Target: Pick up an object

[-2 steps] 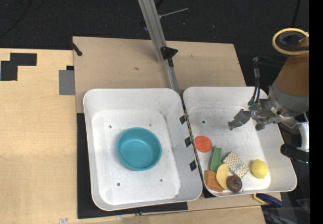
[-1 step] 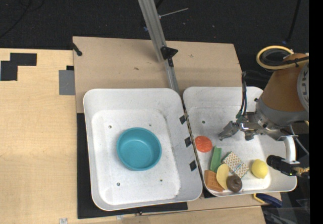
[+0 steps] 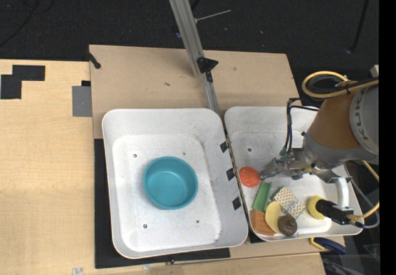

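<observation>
My gripper (image 3: 276, 169) hangs low over the right bin (image 3: 260, 125), reaching in from the right. Just to its left lies an orange ball (image 3: 249, 176), apart from the gripper. Below the ball a green stick-shaped thing (image 3: 262, 195) lies on the bin floor. A checkered beige piece (image 3: 289, 200), a yellow piece (image 3: 273, 211), a dark brown round thing (image 3: 287, 225) and an orange-brown piece (image 3: 262, 224) crowd the bin's front corner. I see nothing held by the gripper.
A teal bowl (image 3: 171, 182) sits in the middle of the left bin (image 3: 124, 128). A slanted metal bar (image 3: 185, 20) rises behind the bins. Black clips (image 3: 230, 173) line the wall between the two bins.
</observation>
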{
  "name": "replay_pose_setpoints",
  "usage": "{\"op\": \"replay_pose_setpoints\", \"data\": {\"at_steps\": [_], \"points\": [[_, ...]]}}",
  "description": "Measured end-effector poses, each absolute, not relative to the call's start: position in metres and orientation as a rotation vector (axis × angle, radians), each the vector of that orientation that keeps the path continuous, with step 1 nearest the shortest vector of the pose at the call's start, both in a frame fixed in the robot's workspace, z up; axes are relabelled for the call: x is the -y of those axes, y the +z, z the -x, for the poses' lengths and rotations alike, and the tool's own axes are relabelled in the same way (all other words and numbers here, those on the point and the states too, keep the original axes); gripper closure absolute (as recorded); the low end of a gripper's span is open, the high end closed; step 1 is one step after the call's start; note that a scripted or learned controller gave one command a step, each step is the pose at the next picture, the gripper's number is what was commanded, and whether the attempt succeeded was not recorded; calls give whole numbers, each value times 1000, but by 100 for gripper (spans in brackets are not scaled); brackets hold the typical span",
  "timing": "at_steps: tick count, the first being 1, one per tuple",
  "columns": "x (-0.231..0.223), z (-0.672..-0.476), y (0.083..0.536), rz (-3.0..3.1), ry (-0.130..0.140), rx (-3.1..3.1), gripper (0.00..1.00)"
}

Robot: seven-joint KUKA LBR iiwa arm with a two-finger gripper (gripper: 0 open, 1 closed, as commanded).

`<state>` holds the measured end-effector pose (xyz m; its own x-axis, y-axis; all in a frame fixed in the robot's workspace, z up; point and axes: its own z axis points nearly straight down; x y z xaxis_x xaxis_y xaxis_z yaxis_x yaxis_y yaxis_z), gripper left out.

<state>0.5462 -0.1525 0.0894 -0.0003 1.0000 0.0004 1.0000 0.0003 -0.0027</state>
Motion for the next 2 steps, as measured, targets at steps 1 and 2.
{"op": "replay_pose_setpoints", "data": {"at_steps": [1, 2], "points": [[154, -547, 102, 2224, -1, 2222, 100], [161, -542, 159, 2225, -3, 2223, 100]]}}
